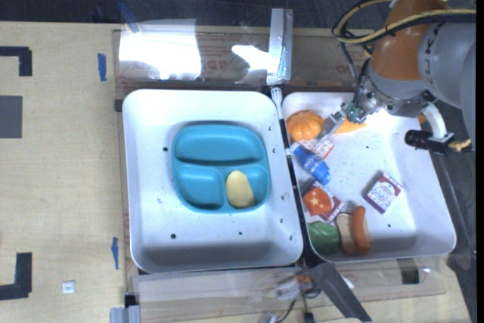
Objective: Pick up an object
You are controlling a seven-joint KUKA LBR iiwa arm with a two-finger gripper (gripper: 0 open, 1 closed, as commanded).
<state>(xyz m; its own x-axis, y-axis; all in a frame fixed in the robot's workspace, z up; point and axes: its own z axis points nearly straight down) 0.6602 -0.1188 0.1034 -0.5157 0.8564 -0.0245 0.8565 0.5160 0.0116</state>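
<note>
Target thing: a round orange plastic fruit (305, 125) lies in the far left corner of the right white bin (423, 238); being round, it shows no clear long axis.
Neighbour: a blue and white packet (313, 163) lies just beside it, its long axis slanting from far-left to near-right.
Arm: the grey arm with orange band (412, 49) reaches in from the right, wrist bent down over the bin's far edge.
Tool (351, 116): it is low, near the orange fruit on its right side; how far open, I cannot tell.
Left white bin (151, 238): it holds a blue divided tray (198, 163) with a yellow egg-shaped thing (240, 189).

End effector (352, 114) low in the right bin (423, 227), beside the orange fruit (305, 125); left bin (151, 238) carries a blue tray (219, 151) with a yellow lemon (240, 189).
</note>
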